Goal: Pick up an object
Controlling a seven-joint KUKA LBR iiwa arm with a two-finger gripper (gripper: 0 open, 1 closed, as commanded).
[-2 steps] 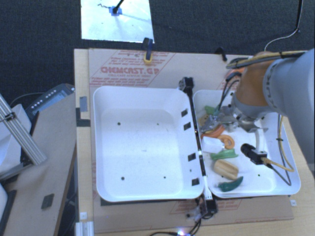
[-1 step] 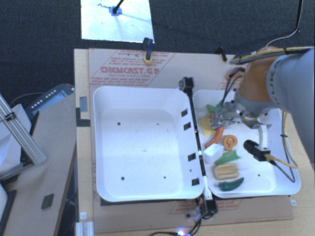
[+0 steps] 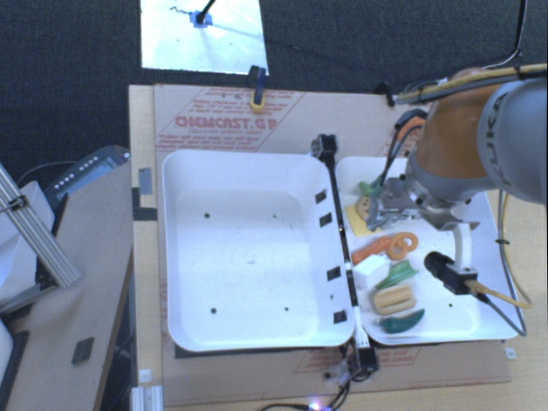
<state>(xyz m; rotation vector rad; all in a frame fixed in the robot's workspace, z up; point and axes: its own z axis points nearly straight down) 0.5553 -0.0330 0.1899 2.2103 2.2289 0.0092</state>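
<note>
One arm is seen reaching in from the right, with the gripper lowered over the upper left part of the right bin. Jaws state: cannot be told, the tips are lost in grey hardware and clutter.

Directly under and beside the gripper, a yellow flat piece and a green piece are seen, touching or nearly touching the tool; which of them is contacted cannot be told. Nothing is shown clamped, so no hold is claimed.

Just below the gripper, toward the near edge of the bin, an orange carrot-like toy is laid with its long axis running left-right, slightly tilted up to the right. Further down a white block, a green pod-like toy, a tan bun-like toy and a dark green toy are stacked in a column, each near the next.

Key relation, as judged: candidate objects lie at and immediately below the gripper, all on the divider side of the right bin; only a short drop is needed.

Left bin is well apart to the left. Both bins are carried on the counter.
</note>
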